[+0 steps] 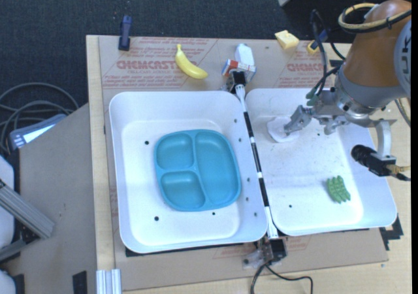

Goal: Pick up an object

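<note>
My hand (297,121) hangs over the right bin (307,214) at a small white object (279,132); grip state unreadable. I fear it skids off that flat piece.

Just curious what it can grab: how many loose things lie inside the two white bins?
3: a blue divided plate in the left bin; a white object and a green object in the right bin. The arm may hide more.

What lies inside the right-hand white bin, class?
In the right bin: a green bumpy object near the front, and a white object at the back beside the gripper. The arm covers part of the bin's back.
</note>
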`<action>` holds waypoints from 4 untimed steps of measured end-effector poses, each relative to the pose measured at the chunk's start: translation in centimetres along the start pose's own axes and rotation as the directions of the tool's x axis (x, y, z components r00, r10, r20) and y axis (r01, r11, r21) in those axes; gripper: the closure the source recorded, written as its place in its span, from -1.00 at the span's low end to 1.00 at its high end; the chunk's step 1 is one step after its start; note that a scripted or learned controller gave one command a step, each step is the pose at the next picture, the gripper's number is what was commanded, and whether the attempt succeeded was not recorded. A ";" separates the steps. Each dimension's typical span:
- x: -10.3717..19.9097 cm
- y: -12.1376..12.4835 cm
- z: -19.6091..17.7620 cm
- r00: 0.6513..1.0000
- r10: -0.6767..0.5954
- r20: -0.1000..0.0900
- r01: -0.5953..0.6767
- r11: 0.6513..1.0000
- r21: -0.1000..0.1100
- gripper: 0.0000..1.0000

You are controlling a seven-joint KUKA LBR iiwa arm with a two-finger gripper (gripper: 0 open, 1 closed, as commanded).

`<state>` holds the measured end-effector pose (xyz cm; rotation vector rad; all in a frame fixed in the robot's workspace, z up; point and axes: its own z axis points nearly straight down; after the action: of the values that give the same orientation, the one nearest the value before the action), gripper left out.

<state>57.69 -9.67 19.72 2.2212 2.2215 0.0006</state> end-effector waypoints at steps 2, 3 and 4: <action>-10.0 -3.9 4.7 1.000 0.001 0.000 -0.001 1.000 0.002 -1.00; -10.6 -8.3 7.1 1.000 0.001 -0.001 -0.001 1.000 0.002 -1.00; -6.8 -9.5 11.3 1.000 0.000 -0.001 0.000 1.000 0.001 -1.00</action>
<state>48.24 -16.51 8.42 2.2221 2.2222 0.0002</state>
